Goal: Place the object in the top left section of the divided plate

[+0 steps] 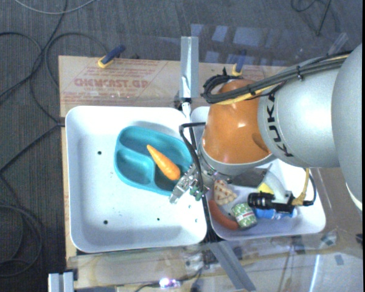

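A teal divided plate (131,162) lies in the left bin (97,212), toward its upper right. An orange carrot (162,160) rests slantwise on the plate's right-hand part, with its thick end pointing down and right. My gripper (185,188) hangs at the plate's lower right rim, just past that thick end and close to it. Whether it touches the carrot cannot be made out. The grey arm with its orange band (234,129) reaches in from the right and covers much of the right bin.
The right bin (313,221) holds a waffle-patterned piece (224,192), a green can (244,216), a blue object (269,213), a reddish bowl (221,218) and something yellow (265,188). The wall between the bins runs right below my gripper.
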Action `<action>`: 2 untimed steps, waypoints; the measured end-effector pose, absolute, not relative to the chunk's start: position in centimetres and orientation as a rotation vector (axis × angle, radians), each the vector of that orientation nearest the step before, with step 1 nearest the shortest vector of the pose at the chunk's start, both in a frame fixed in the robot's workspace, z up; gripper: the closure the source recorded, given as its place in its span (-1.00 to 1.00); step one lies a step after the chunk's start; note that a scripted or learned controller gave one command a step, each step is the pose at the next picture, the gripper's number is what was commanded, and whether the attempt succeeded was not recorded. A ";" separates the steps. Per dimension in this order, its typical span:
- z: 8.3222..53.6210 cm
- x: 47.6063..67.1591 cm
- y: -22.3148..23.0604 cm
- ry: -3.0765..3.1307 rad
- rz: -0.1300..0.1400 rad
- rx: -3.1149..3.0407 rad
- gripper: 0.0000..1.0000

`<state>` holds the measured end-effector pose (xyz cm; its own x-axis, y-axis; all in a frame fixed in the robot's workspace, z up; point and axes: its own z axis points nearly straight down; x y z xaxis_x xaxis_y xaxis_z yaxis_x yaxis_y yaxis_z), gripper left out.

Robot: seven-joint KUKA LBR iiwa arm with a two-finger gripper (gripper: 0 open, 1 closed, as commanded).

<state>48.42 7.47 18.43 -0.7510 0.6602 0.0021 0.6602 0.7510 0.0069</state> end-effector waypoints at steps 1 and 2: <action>29.0 51.3 5.4 2.848 -0.006 1.329 1.00; 25.3 50.4 13.9 2.762 -0.003 1.506 1.00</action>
